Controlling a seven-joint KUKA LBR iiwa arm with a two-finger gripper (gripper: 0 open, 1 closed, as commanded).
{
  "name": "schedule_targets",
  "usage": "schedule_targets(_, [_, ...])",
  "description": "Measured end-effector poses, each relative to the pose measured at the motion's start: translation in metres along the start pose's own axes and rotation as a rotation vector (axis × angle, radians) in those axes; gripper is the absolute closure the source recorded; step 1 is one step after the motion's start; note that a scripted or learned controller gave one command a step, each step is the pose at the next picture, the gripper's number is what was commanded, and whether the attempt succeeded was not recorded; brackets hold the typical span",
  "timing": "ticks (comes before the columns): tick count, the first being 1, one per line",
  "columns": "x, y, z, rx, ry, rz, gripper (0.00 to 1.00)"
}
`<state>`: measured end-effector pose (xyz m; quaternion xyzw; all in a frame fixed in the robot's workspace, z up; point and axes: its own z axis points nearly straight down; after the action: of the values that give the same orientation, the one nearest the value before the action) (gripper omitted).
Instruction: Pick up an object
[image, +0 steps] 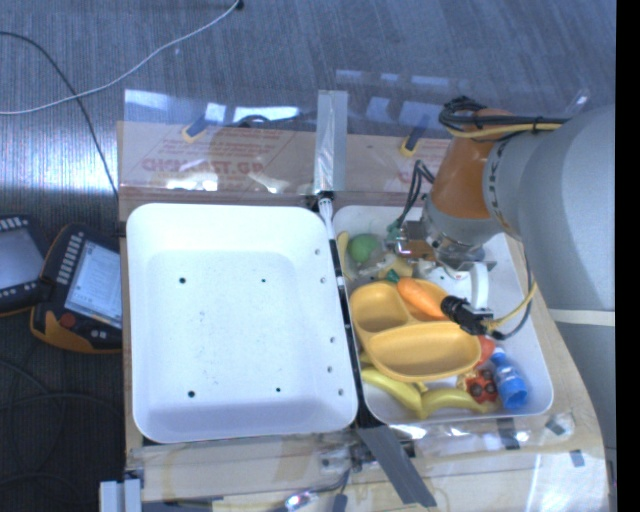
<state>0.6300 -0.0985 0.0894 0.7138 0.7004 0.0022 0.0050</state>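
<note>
One tool (415, 250) (grip state impossible to tell) low in the right bin (535, 385) beside a green ball (364, 246).

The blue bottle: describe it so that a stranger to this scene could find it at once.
Start at the right-hand shallow white bin, the one crowded with toy food under the grey arm. Go to its corner nearest the camera on the right, past the wide yellow plastic bowl. There lies the small blue plastic bottle, the sole blue item among yellow, orange and green neighbours.
</note>
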Motion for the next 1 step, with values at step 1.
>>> schedule_targets(1, [0.0021,0.0009,-0.0095,-0.002,0.004,-0.001,1.00])
